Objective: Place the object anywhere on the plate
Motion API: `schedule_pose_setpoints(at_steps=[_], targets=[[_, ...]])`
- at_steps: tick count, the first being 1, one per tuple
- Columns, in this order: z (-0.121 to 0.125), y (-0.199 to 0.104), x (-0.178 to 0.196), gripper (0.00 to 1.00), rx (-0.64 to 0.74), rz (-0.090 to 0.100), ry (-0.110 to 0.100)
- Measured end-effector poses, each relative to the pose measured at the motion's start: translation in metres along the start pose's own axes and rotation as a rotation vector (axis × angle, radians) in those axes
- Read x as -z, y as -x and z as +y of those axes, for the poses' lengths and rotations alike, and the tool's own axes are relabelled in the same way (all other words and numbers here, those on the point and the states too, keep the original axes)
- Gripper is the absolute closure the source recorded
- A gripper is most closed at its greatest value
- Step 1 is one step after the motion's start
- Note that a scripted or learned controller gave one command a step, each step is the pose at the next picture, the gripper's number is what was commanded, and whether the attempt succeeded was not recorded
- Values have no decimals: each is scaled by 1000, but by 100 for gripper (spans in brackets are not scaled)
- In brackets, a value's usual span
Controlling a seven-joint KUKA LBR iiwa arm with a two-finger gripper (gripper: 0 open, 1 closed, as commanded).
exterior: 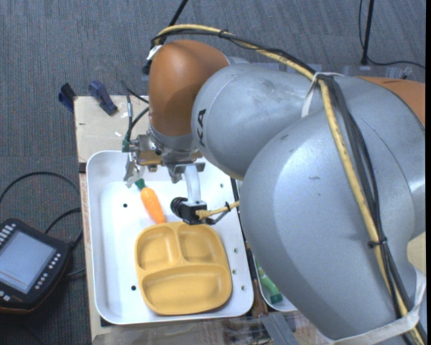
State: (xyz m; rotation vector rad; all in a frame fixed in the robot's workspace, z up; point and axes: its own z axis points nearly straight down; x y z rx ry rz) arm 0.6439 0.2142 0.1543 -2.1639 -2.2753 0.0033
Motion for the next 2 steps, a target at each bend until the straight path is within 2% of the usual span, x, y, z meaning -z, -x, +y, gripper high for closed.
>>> schedule_pose_setpoints(at_steps=[1,2], targets=[[-2,0,3,100,5,-5,-12],[-6,88,-70,100,-379,-2,-7]])
